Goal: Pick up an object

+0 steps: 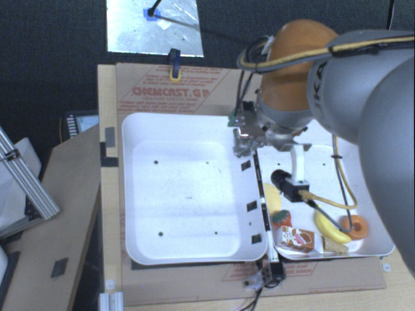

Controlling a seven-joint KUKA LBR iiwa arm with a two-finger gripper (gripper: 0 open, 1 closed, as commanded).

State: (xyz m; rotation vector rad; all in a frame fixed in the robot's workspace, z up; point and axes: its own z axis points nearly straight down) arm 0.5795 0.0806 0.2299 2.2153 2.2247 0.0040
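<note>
I can't tell how the jaws stand, up by the bins' divider [257,173] mid-frame. The banana [331,229] lies lower right, crowded by an orange ring [363,227]; a grab there could glance off.

Right bin [321,173]: far and right portions covered by the arm [363,96], which is itself cut off at the top and right edges. Pale yellow item [273,198]: partly hidden, kind cannot be told. Small red item [281,218]: too small to identify. Printed packet [297,239]: lettering illegible. Metal frame [23,186]: cut off at the left edge.
</note>
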